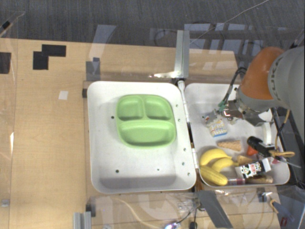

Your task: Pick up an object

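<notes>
My gripper point(228, 112) hangs low over the right bin point(198, 99), near its centre, and from this slanted overhead view I cannot tell its state or whether anything is in it. Just at its 7 o'clock lies a small light packet point(217, 127), the closest candidate: it looks light and thin, likely crinkly, so I judge it best pinched across its short sides. Further toward 6 o'clock sit a slice of bread point(229, 144), soft and easily crushed, and a bunch of bananas point(215, 165) in the bin's near corner, heavier, curved and smooth, best taken across one fruit's middle. A small carton point(251, 169) lies at 5 o'clock. The left bin point(102, 142) holds a green divided plate point(144, 119).
</notes>
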Motion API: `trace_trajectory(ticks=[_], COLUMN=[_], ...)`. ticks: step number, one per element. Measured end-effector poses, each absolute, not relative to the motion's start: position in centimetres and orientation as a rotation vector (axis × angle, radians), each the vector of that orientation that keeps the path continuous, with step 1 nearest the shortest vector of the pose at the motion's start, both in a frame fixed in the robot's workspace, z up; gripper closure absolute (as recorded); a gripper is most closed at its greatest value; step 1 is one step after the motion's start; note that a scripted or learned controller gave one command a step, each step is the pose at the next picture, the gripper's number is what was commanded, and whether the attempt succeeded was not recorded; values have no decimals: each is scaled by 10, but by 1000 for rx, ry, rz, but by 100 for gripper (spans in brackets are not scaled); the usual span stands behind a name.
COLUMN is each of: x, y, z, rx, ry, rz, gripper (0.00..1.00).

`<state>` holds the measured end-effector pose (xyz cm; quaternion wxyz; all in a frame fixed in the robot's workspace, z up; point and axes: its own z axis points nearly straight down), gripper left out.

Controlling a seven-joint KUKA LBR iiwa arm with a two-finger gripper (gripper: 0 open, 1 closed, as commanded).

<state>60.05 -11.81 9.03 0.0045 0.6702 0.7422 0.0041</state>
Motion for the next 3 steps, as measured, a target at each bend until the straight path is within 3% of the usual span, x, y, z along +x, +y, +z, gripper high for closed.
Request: trace_trajectory(ticks=[1, 2, 3], x=[604, 615, 611], y=[-116, -51, -20], z=[103, 186, 222], rx=[2091, 2267, 2384], ry=[2324, 2169, 2042], rz=[23, 7, 5], gripper=[100, 100, 100])
